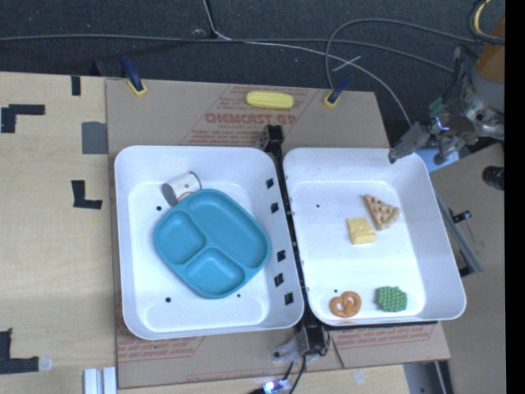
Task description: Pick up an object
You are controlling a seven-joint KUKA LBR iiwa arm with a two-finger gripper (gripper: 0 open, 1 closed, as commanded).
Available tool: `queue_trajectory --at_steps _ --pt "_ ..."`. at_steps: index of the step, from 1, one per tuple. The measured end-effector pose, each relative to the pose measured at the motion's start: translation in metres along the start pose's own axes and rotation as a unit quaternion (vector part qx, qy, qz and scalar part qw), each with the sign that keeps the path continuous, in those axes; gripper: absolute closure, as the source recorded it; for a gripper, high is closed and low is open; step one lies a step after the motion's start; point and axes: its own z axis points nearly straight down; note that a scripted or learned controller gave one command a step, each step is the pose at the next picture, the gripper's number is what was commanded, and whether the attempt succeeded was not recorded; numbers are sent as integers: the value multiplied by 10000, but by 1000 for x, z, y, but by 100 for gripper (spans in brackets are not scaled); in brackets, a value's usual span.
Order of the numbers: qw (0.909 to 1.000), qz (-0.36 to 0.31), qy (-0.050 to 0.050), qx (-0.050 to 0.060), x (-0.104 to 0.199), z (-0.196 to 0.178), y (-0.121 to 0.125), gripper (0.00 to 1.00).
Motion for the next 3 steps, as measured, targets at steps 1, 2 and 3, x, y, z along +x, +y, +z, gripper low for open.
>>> queue_trajectory --at_steps 1,2,3 --pt "10000 -15 -15 -58 0 -7 2 0" --pt "10000 -14 -14 -31 -3 52 10 0" --pt "10000 -20 -9 -21 2 116 11 0"
